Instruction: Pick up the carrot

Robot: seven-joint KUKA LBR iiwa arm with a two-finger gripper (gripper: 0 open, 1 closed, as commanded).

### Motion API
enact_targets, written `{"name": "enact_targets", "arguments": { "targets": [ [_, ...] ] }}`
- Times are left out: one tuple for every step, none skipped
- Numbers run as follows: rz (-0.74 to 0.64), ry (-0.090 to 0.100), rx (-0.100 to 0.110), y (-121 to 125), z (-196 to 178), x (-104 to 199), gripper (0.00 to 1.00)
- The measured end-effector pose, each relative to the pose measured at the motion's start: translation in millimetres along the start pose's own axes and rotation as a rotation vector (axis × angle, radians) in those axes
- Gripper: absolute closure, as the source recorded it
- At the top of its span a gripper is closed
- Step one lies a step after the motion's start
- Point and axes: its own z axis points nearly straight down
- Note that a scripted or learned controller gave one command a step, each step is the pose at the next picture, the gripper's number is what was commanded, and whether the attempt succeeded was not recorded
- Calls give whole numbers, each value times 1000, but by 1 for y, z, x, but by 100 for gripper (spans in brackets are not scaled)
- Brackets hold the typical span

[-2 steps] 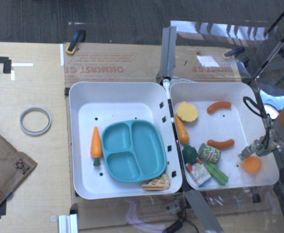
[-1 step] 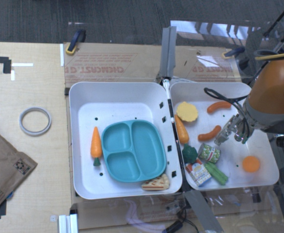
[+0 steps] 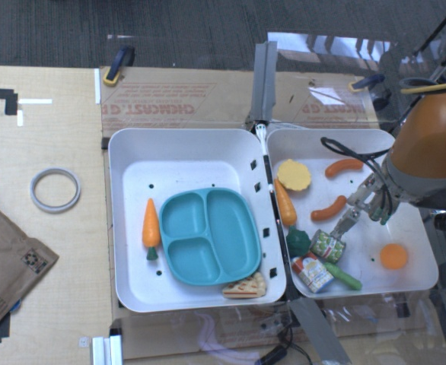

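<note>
One carrot, orange with a green stub, lies in the left bin just left of the teal divided plate. A second carrot lies against the left wall of the right bin, its green top pointing toward me. My gripper hangs in the middle of the right bin, angled down-left. It is open with nothing between its fingers. It sits just above a green and white carton and right of a small sausage.
The right bin also holds a yellow round piece, another sausage, an orange ball, a second carton and a green bean. A pizza slice lies at the plate's front edge. A tape ring rests on the bench.
</note>
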Motion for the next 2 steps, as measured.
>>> {"name": "enact_targets", "arguments": {
  "targets": [
    [-149, -1, -1, 26, -70, -58, 0],
    [-358, 2, -1, 63, 13, -14, 0]
  ]
}}
